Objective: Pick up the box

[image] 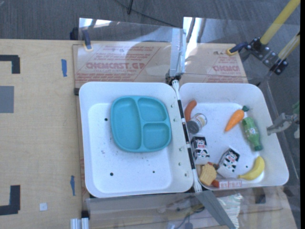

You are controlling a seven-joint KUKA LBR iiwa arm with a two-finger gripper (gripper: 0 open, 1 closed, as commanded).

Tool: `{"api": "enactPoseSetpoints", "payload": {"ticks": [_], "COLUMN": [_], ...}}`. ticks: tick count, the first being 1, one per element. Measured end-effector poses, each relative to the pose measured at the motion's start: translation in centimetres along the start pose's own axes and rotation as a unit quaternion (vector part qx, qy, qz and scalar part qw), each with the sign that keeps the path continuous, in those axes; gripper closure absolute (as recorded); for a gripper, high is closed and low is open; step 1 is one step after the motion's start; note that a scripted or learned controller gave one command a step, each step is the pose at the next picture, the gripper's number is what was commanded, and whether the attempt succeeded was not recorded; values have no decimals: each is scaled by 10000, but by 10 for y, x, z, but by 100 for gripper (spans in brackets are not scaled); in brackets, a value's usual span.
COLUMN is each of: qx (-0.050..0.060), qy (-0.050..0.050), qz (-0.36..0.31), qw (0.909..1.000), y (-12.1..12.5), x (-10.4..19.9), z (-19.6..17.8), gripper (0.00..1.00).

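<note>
Two small white boxes with black cow patches lie in the right bin (271, 109). One box (201, 148) rests against the bin's left wall. The other box (229, 162) lies tilted near the front, beside a banana (255, 168). A grey part of my gripper (282, 123) pokes in from the right edge, over the bin's right rim. It is well apart from both boxes, and nothing shows in it.
The right bin also holds a carrot (234, 119), a green bottle (251, 133), a sausage (190, 109), a small can (195, 123) and a tan block (208, 174). A teal divided plate (141, 123) lies in the left bin (95, 166). Yellow poles (281, 18) stand at the back right.
</note>
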State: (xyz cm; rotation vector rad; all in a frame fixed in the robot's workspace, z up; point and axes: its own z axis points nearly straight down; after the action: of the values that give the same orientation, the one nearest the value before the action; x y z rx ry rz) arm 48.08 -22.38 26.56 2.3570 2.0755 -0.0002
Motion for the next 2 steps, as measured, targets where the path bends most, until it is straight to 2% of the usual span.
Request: {"api": "enactPoseSetpoints", "payload": {"ticks": [1,2], "qx": [26,8], "qy": [7,-3], "qz": [2338,2887], "qw": [9723,9574], "y": [1,-2], "x": [9,10], "z": [52,-86], "gripper": [0,0]}}
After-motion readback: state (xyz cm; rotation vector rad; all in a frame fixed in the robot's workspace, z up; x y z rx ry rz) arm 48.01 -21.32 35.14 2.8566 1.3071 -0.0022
